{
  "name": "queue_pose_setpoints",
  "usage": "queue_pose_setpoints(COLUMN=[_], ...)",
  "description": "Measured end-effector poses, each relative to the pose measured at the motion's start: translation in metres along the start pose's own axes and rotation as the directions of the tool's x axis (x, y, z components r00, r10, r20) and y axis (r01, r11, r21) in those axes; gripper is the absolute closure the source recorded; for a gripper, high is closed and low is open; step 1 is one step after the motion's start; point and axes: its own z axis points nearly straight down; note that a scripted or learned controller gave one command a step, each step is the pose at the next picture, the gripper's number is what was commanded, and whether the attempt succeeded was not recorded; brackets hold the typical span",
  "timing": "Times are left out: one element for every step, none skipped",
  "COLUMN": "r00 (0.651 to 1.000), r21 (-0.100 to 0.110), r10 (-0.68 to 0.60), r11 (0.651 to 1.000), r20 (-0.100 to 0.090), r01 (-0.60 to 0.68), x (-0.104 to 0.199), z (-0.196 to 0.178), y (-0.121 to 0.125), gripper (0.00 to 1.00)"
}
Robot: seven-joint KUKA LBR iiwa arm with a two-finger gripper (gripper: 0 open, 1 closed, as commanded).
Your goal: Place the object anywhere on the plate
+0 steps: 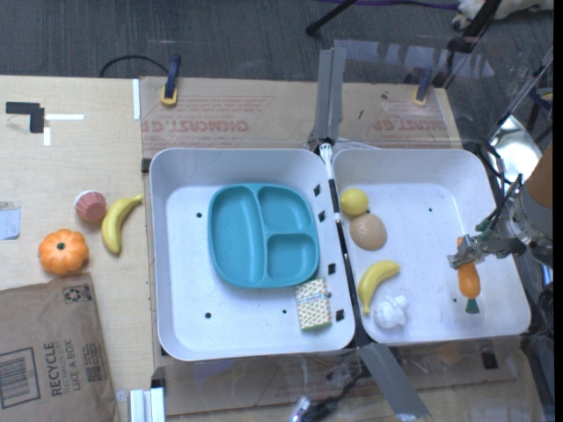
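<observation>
Gripper point(464, 255) hung over the right bin point(422, 170), near its right wall, directly above the carrot point(470, 283) and touching or nearly touching its top. Jaw gap too small to read (cannot tell if clamped). Carrot lay on the bin floor, well apart from the blue plate point(262, 234) in the left bin point(176, 262).

The arm point(538, 227) runs off the right edge, most of it cut away. The gripper point(464, 255) overlaps the top of the carrot point(470, 284), and its tips are too small to read. The cardboard box point(44, 359) is clipped, perhaps half unseen.
</observation>
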Motion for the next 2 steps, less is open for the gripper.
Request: queue_pose_setpoints(r00=[0.999, 0.977], r21=[0.004, 0.002], r10=[-0.032, -0.214], r11=[0.999, 0.977], r20=[-0.001, 0.0], r01=[0.032, 0.214], x=[0.066, 0.151], z=[0.074, -0.003], y=[0.008, 0.059], gripper=[1.0, 1.0])
